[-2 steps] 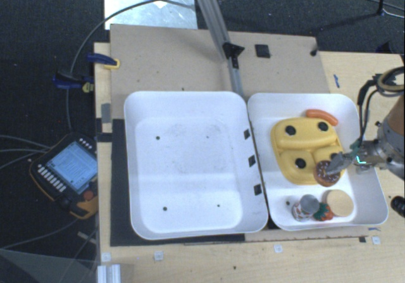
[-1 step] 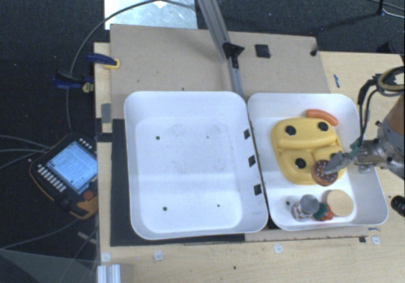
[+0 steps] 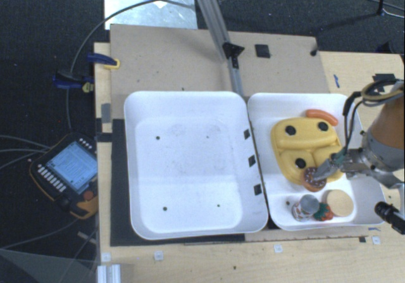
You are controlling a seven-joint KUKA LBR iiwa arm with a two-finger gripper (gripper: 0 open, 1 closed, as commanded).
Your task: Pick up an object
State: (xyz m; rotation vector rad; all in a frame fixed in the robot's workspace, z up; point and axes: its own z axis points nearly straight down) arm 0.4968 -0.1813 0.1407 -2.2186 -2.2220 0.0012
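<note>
**Arm leans in low from your right**

Your KUKA arm enters at the right edge of the camera view, its orange band showing broad and rounded just above the grey wrist. A black cable loops up and over the top of that band, arching back toward the frame's edge. From the wrist, the grey housing angles down and to the left, ending in the gripper, which points leftward at a slight downward slant. You see its dark fingers as a narrow, blurred tip; how they stand cannot be made out. A further dark part of the arm shows lower, near the right edge.
</note>
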